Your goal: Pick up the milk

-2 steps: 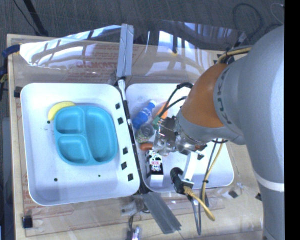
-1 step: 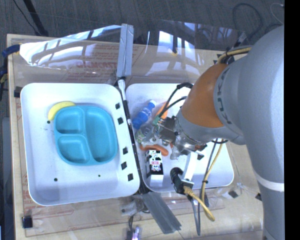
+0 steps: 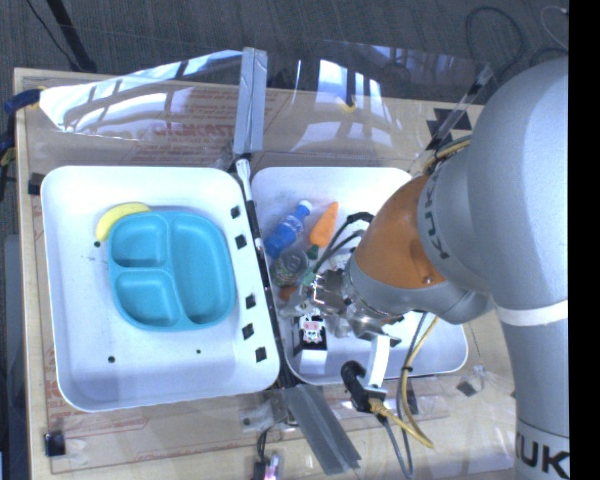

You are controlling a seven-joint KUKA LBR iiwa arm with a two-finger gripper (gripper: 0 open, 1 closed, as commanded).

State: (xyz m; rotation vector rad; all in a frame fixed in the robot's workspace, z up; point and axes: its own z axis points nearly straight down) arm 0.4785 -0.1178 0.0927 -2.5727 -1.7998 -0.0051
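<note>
The milk (image 3: 311, 333) lies just left of the jaws (image 3: 332, 313) in the right bin (image 3: 440, 353); arm bent low; jaw opening cannot be told

Blue tray (image 3: 173, 271) in left bin (image 3: 65, 298), banana (image 3: 120, 215) tucked behind it, blue bottle (image 3: 287, 230) beside carrot (image 3: 324, 224) in right bin (image 3: 320, 180)
</note>
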